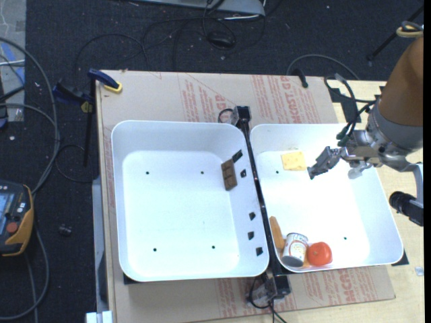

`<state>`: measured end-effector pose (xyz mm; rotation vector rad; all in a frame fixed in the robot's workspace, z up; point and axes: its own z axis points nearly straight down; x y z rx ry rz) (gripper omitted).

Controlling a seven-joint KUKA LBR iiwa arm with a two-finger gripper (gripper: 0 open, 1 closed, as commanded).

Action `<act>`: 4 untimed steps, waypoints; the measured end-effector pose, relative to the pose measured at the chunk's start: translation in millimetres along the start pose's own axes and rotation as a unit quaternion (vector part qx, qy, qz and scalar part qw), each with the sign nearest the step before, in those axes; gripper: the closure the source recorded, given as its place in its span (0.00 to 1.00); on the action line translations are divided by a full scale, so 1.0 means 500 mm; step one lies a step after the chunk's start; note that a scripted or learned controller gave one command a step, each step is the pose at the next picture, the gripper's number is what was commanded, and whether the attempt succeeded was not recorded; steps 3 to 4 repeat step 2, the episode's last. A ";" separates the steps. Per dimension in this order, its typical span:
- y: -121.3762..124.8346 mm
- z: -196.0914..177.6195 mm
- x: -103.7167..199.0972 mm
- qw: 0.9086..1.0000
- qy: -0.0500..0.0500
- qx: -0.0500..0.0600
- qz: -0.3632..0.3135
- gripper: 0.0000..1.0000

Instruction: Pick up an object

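The right bin (377,200) holds a flat yellow slab (293,160) near its far left corner. At its near edge lie a red tomato (320,253), a small tin can (294,247) on its side and an orange carrot-like stick (276,231). A brown bar (229,175) leans on the right wall of the left bin (135,200). My gripper (339,167) hangs over the far part of the right bin, just right of the yellow slab. Its fingers are spread open with nothing between them.
A black divider strip with clips (254,200) runs between the two bins. Both bins sit on a cardboard sheet (175,93). Cables lie on the dark floor beyond it, and a yellow and blue clamp (104,81) sits at its far left corner.
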<state>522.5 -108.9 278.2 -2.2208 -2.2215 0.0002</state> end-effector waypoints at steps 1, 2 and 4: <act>0.003 0.119 0.055 1.000 0.000 0.002 -0.011 0.00; 0.004 0.095 0.053 1.000 0.000 0.000 -0.011 1.00; 0.004 0.095 0.053 1.000 0.000 0.000 -0.011 1.00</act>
